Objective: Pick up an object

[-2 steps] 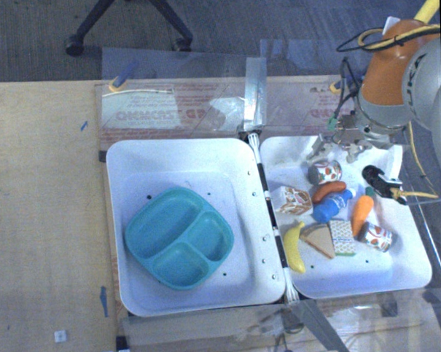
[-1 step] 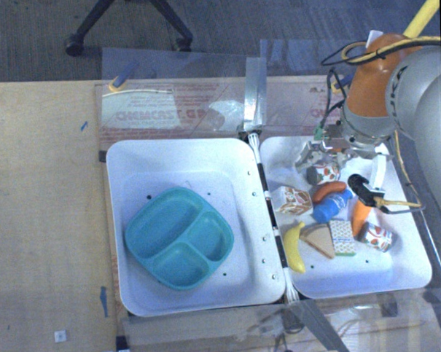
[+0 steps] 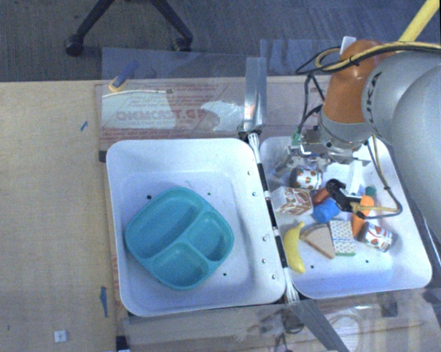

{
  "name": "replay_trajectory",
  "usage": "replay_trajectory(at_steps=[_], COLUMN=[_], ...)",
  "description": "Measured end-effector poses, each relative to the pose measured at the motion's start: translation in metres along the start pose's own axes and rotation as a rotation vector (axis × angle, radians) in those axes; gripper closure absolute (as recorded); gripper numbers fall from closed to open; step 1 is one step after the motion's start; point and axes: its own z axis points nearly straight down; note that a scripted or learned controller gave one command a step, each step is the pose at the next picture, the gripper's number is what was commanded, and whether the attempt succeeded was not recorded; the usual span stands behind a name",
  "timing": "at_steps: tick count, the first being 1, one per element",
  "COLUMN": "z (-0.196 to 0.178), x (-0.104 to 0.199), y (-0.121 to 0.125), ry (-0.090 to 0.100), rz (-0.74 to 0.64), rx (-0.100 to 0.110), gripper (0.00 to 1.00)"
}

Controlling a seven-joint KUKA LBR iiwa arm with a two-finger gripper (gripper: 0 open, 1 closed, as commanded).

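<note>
My gripper (image 3: 305,163) hangs low over the back left part of the right bin (image 3: 407,273), reaching down from the orange-banded wrist. Directly below it sits a small round white, red and dark object (image 3: 306,178); whether the gripper touches it I cannot tell. Around it lie a patterned brown and white packet (image 3: 294,200), a blue block (image 3: 325,210), an orange carrot-like piece (image 3: 362,211), a yellow banana (image 3: 293,247), a tan bread slice (image 3: 321,240), a checkered green-edged card (image 3: 343,237) and a small red and white can (image 3: 377,237).
The left bin (image 3: 132,168) holds a teal divided plate (image 3: 179,237) lying flat. A metal divider strip (image 3: 269,213) runs between the two bins. The grey arm covers the right bin's back right corner.
</note>
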Motion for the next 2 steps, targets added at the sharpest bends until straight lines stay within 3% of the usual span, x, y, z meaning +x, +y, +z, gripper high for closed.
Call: replay_trajectory(at_steps=[2], z=[0.0000], x=[-0.0001], y=[0.0000], ry=[0.000], rz=[0.000], rx=[0.000], gripper=[0.00])
